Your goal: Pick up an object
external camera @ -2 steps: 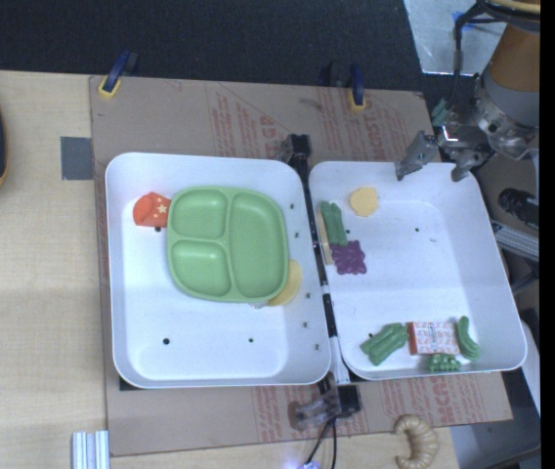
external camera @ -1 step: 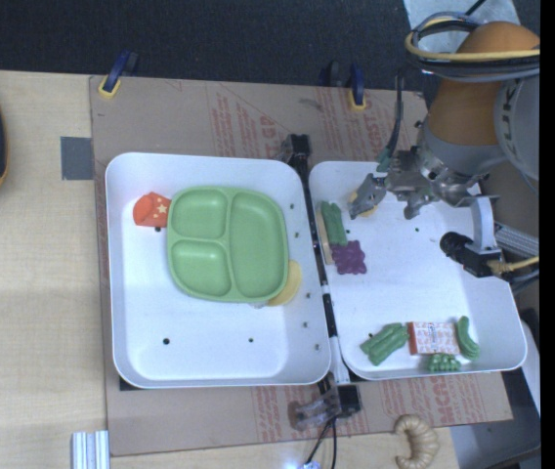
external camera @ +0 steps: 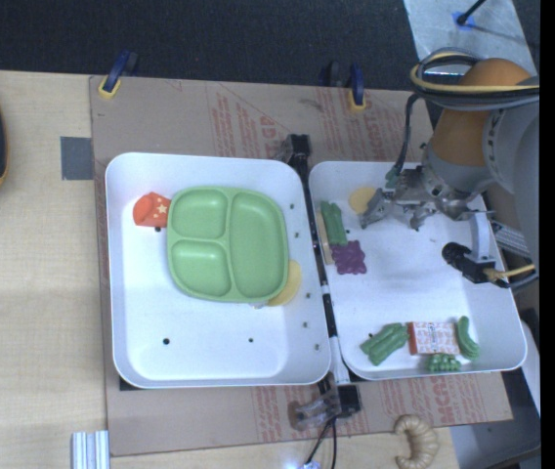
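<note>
Objects scattered in right bin (external camera: 512, 360): purple grape cluster (external camera: 352, 257) beside long green vegetable (external camera: 333, 224) near left wall; green pods (external camera: 384, 343), red-and-white packet (external camera: 433, 338) and small green pickle (external camera: 467, 337) along front edge; yellow piece (external camera: 360, 199) at back. Hand (external camera: 405, 206) above back of right bin, beside yellow piece, fingers spread, nothing between them. Left bin (external camera: 141, 350) with green divided plate (external camera: 228, 243), red piece (external camera: 150, 209) touching plate's left edge. Both bins on table (external camera: 33, 311).
</note>
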`<state>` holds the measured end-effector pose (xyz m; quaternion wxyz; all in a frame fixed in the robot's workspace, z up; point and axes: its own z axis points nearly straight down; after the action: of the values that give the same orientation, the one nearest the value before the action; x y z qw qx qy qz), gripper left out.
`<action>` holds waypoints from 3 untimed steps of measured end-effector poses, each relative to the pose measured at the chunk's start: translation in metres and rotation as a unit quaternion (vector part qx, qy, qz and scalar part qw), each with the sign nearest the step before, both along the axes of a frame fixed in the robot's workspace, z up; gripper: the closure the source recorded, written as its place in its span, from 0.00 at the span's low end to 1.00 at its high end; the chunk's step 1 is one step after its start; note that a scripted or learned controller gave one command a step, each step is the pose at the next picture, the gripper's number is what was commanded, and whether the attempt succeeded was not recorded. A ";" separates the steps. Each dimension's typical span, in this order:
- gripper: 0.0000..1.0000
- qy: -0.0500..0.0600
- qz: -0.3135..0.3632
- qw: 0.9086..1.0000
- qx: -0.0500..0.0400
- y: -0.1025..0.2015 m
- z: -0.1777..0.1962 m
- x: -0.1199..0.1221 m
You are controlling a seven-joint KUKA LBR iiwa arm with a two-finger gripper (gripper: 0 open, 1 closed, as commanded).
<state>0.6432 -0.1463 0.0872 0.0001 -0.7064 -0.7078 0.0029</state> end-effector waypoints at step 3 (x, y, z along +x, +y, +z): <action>0.00 0.005 0.001 1.000 0.003 0.022 0.049 -0.070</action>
<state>0.5731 -0.1240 0.1364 0.0061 -0.7060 -0.7082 0.0046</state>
